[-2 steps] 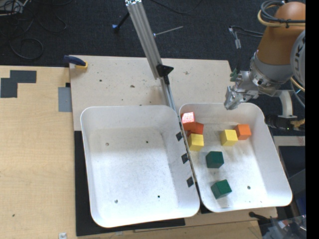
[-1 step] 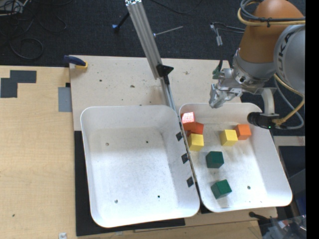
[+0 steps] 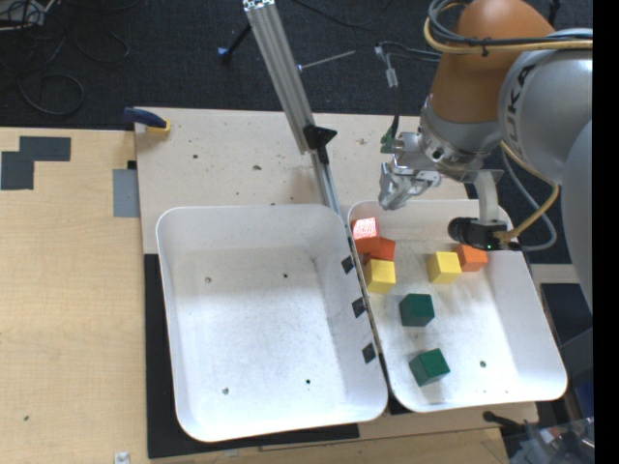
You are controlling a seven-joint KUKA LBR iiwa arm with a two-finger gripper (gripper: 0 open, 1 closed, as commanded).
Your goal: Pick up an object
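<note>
Green blocks [image 3: 428,364] lie at 6 o'clock; gripper [image 3: 395,197] hovers at 12, grip state unreadable. Approach step: next, descend onto orange block [image 3: 375,248].

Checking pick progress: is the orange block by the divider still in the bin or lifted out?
In the bin. The orange block rests on the right bin floor beside a yellow block; gripper above.
</note>
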